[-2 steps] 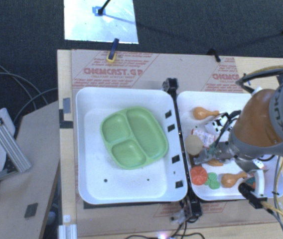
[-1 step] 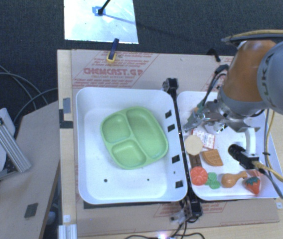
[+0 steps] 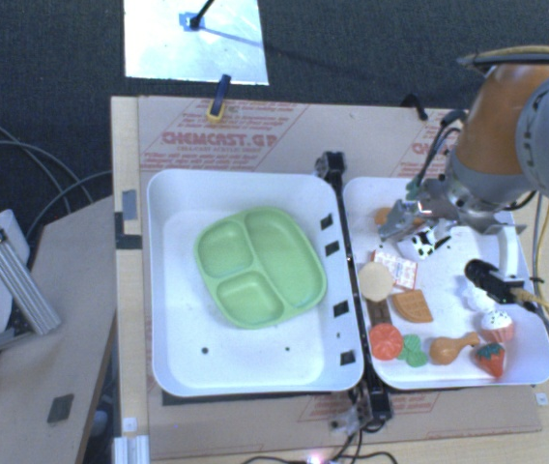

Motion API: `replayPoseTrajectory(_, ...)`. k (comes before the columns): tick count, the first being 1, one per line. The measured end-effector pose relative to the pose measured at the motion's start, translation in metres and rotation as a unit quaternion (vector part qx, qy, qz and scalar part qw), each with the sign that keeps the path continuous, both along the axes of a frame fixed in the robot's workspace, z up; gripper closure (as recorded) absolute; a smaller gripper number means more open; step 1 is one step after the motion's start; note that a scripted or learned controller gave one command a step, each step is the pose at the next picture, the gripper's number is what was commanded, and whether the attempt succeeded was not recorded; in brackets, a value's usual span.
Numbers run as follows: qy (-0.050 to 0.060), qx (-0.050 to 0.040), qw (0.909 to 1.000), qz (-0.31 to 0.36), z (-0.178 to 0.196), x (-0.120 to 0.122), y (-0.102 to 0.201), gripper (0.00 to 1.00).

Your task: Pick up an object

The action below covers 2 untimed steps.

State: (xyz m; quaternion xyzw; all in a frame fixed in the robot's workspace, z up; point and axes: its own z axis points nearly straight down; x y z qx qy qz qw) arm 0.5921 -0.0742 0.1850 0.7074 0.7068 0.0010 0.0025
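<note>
The grey arm with an orange band (image 3: 511,104) reaches in from the right, and its gripper (image 3: 402,222) hangs low over the far left part of the shallow white right bin (image 3: 537,361), close to the wall it shares with the shallow white left bin (image 3: 173,288). Whether the gripper is spread or pressed together cannot be told from this slant. The things to pick from all lie in the right bin. A small black-and-white spotted toy (image 3: 423,246) sits just beside the gripper on its near side, and a small orange piece (image 3: 383,217), partly hidden, lies just left of the gripper against the bin's left wall. Nearer the camera, a pink-and-white checked packet (image 3: 396,270) touches a round beige disc (image 3: 375,281), and an orange-brown wedge (image 3: 412,306) lies just beyond them toward the near edge. Along the near wall stand, from left to right, a round red-orange tomato toy (image 3: 386,341), a small green toy (image 3: 415,352), a tan drumstick toy (image 3: 453,346) and a red strawberry toy (image 3: 490,359), with a white-and-pink cupcake toy (image 3: 498,325) just behind the strawberry. The left bin holds a pale green plastic plate with three compartments (image 3: 259,266), lying flat near its middle and well apart from the gripper. Both bins rest on the counter (image 3: 255,135), a pale board with red lettering, and a small blue-and-yellow tool (image 3: 218,100) lies at its far edge.
</note>
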Motion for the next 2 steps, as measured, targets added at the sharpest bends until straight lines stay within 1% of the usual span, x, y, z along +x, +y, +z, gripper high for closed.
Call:
replayPoseTrajectory(1,0.007,0.0015,1.0000,-0.002,-0.104,-0.065,-0.047,0.00)
replayPoseTrajectory(2,0.001,0.0010,1.0000,0.001,-0.088,-0.060,-0.044,1.00)
